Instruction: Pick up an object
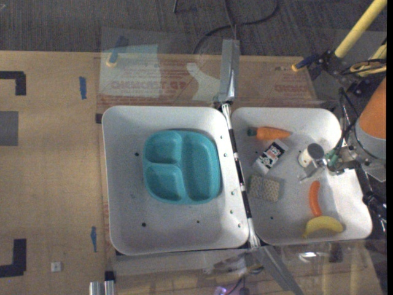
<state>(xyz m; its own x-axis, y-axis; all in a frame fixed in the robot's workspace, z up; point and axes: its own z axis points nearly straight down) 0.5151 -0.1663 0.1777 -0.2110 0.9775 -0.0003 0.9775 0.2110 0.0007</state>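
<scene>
From where I stand, the arm comes in over the right bin (359, 223) and its pincer (314, 165) hangs low near that bin's middle, just beside a small white cup-like piece (305, 159). I cannot tell whether the pincer is wide or narrow; the wrist hardware hides the tips from up here, and nothing is visibly caught in it.

The pickable things all lie in this bin: an orange carrot (272, 133) at the top, a black-and-white packet (270, 155) below it, a speckled grey square (266, 188), an orange sausage-shaped piece (314, 198) and a yellow banana (323, 227) near the bottom edge. The left bin (123, 226) carries a teal divided tray (182, 166) with 3 compartments.

I'd judge this to be the approach or descent step, with no grasp made. The next move calls for settling squarely over 1 item, likely the white piece or the orange one just below, then closing and lifting straight up clear of its neighbours
</scene>
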